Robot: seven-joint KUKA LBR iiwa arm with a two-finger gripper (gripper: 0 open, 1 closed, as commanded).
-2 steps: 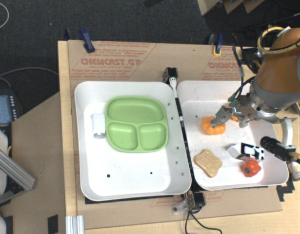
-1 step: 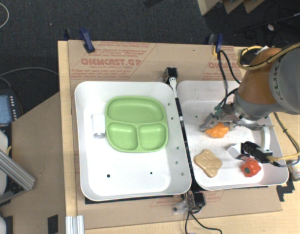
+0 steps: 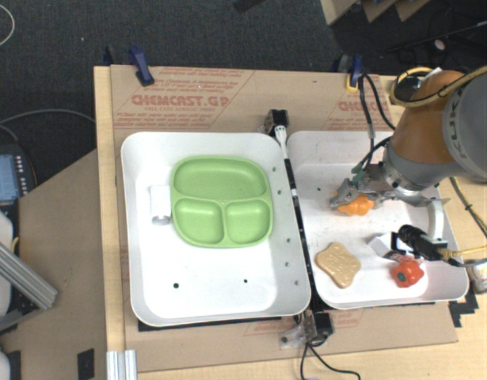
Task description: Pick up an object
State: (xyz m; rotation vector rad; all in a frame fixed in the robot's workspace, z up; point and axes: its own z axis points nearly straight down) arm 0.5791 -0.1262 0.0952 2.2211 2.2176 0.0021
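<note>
The arm (image 3: 457, 125) reaches in from the right, its grey body bulky at the frame edge and its orange band (image 3: 421, 129) curving above the wrist. The wrist bends down and leftward, ending in the pincer (image 3: 354, 190), which hangs low. Dark cables run along the arm's upper side toward the wrist.

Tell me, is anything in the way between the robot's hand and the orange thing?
No, nothing visible. The hand is right at the orange object in the right bin. The toast-shaped piece and red pepper lie apart, nearer the front.
</note>
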